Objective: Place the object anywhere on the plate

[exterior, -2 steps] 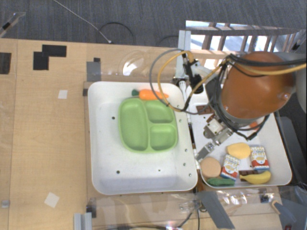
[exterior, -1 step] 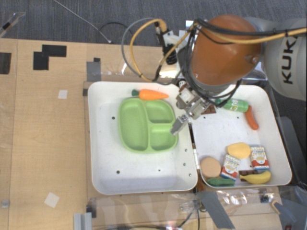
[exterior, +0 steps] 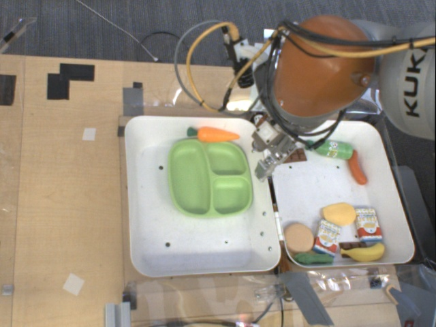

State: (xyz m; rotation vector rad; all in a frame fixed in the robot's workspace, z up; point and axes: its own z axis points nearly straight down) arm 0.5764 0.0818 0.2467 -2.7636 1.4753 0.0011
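From the left of the frame, the wooden surface (exterior: 61, 203) is bare apart from a few black marks near its upper edge. Then comes the left bin (exterior: 146, 251), and in it a green plate (exterior: 208, 179) with three compartments, sitting in the upper middle of the bin. A toy carrot (exterior: 214, 135) lies just above the plate, touching or nearly touching its top rim but not inside any compartment. My guess is that this is the object meant for the plate, since it is the lone item beside it; if so, it has not landed on the plate yet.

Moving right, the gripper (exterior: 269, 159) hangs over the seam between the two bins, just off the plate's upper right corner, tilted down and to the left. I cannot tell whether it is spread or closed, and I see nothing in it.

Further right, the right bin (exterior: 398, 182) holds the spare items: a green bottle (exterior: 334, 148) and a red sausage (exterior: 358, 169) near the top, then a round cookie (exterior: 298, 237), a yellow chip-like piece (exterior: 338, 214), two small cartons (exterior: 347, 229), a banana (exterior: 364, 253) and something dark green (exterior: 313, 257) clustered along the bottom edge.
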